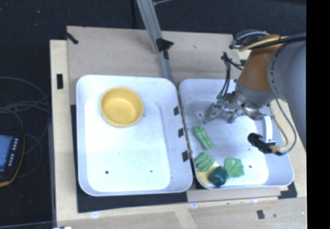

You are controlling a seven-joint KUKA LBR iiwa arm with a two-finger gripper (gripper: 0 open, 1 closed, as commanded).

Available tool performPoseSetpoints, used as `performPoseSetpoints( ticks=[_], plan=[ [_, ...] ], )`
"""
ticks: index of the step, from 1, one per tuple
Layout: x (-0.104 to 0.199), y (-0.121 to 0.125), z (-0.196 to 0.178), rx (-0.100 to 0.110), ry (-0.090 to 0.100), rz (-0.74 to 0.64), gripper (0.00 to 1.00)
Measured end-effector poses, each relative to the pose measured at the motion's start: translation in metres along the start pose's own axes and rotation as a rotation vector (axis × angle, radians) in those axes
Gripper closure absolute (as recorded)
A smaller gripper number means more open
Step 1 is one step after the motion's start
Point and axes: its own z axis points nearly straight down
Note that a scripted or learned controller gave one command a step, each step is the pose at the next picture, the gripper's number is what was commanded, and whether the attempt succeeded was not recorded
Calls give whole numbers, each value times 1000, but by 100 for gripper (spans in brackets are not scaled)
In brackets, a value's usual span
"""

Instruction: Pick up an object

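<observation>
Toys point(215, 167) lay clustered at the right bin's point(258, 176) front-left corner; your gripper point(219, 112) hovered near that bin's back edge, its fingers spread wide, gripping nothing. Bowl point(121, 106) sat in the left bin point(129, 171).

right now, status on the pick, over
Gripper low over right bin, nothing seen between fingers. Green objects lie in front of it, untouched. Yellow bowl in left bin.

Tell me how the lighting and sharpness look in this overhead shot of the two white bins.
Camera view: bright, even light on the two shallow white bins, nearly washed out; the round yellow bowl reads clearly; the green objects are soft-edged; the surroundings fall almost black; the two-finger gripper is slightly blurred.
</observation>
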Motion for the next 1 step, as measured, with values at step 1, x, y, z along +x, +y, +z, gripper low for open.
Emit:
performPoseSetpoints(
  ticks=[1],
  plan=[
    [0, 1, -11, -3, 1, 1, 100]
  ],
)
